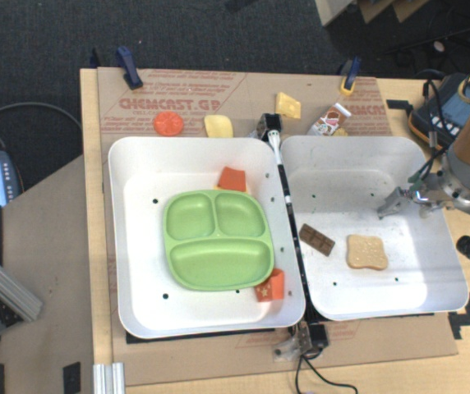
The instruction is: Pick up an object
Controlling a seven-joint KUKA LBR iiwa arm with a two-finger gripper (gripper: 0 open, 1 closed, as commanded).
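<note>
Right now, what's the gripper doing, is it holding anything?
Gripper: over the right bin, nothing between its fingers; open or shut cannot be told.

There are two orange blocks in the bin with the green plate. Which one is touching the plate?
The orange block at the plate's lower right corner touches the green plate. The other block sits just above the plate's top edge.

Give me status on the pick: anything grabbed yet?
Not yet. Done: the arm has reached over the right bin, with the pincer low near its upper right. In hand: nothing visible between its tips. Left: the whole grasp and lift. The toast slice and chocolate bar lie flat on the bin floor, apart from the pincer; the green plate and two orange blocks sit in the left bin.
</note>
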